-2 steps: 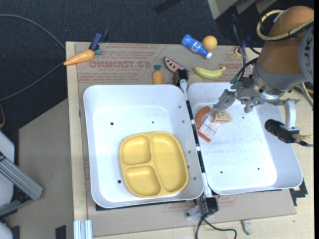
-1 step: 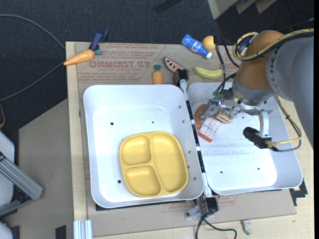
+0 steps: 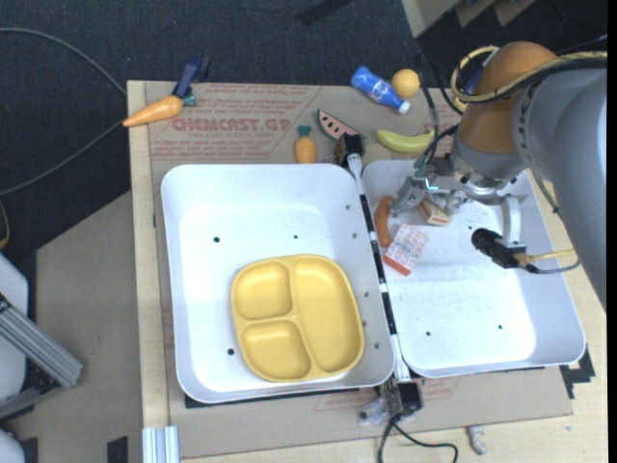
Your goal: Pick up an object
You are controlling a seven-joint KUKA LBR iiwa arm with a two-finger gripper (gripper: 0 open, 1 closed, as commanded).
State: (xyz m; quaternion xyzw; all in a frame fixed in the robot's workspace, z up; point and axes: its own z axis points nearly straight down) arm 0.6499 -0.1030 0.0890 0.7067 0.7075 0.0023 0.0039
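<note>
A wooden bench (image 3: 241, 128) sits on dark carpet, carrying two shallow white bins side by side, with toy food scattered along its far edge: a carrot (image 3: 154, 112), a small orange piece (image 3: 306, 149), a watermelon slice (image 3: 335, 123), a blue bottle (image 3: 378, 88), a yellow ball (image 3: 406, 82) and a banana (image 3: 405, 142).

In the camera view, the left bin (image 3: 193, 201) holds a yellow divided plate (image 3: 295, 315) lying flat toward its near side. The right bin (image 3: 482, 326) holds the things within reach of the arm: a reddish sausage-like piece (image 3: 383, 219) lying against the bin's left wall, its long axis running roughly from far to near, and a small red-and-white packet (image 3: 406, 248) just near of it, tilted slightly. A small tan block (image 3: 437, 215) lies close under the wrist.

The gripper (image 3: 431, 190) hangs low over the far left corner of the right bin, reaching in from the right. Whether it is released or clenched cannot be told; the wrist hardware hides it, and nothing is seen grasped.

The likeliest target is the sausage piece or the tan block. The sausage lies just to the left of the gripper and slightly nearer the camera, so closing across its short width would probably suit best, though the bin wall beside it leaves little room
</note>
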